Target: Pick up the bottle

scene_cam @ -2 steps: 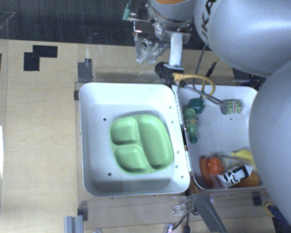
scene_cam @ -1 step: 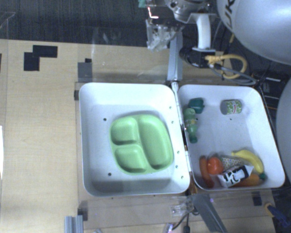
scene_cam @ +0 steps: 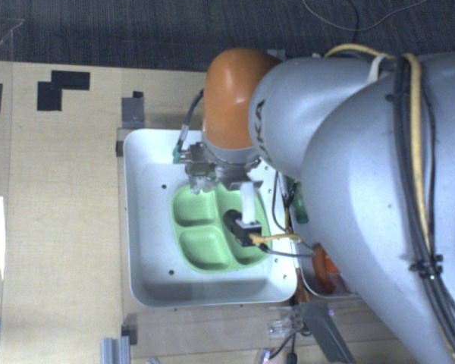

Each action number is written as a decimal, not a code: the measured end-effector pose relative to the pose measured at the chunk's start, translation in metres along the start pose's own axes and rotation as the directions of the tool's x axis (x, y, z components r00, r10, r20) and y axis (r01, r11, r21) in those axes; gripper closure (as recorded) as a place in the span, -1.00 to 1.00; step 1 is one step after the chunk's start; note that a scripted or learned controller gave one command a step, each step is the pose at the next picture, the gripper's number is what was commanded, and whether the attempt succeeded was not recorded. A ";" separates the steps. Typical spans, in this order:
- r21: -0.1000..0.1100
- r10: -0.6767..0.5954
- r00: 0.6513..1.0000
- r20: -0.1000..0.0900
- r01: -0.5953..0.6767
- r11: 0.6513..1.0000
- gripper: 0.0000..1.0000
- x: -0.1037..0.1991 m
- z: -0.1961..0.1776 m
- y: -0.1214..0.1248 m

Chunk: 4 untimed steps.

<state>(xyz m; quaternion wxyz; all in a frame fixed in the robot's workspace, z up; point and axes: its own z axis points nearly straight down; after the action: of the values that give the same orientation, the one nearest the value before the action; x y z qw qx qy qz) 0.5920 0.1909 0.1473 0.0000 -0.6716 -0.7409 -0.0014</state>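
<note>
We count two white bins, both shallow and smooth with rounded corners. The left bin [scene_cam: 148, 226] holds one glossy green tray [scene_cam: 205, 249]; two rounded compartments of it are visible. The gripper [scene_cam: 201, 182] hangs over the tray's far compartment, and we cannot tell whether it is open or closed. In the right bin [scene_cam: 306, 283], mostly hidden under the arm, lie one green thing [scene_cam: 299, 209] and one orange thing [scene_cam: 327, 270]. We cannot tell whether either is the bottle.

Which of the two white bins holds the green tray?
The left bin in the view: the green tray lies on its floor. The right bin is mostly hidden under the arm.
</note>
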 end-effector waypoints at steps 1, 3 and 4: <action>0.000 -0.249 0.969 -0.002 0.249 0.969 1.00 -0.027 0.022 -0.081; -0.039 -0.270 0.963 0.006 0.270 0.962 1.00 0.002 0.041 -0.055; -0.003 -0.059 0.998 0.000 0.059 0.998 1.00 0.024 -0.091 -0.034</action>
<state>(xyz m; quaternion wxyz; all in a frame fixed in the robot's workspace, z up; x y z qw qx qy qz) 0.5557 0.2111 0.2387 -0.0011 -0.6496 -0.7603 -0.0023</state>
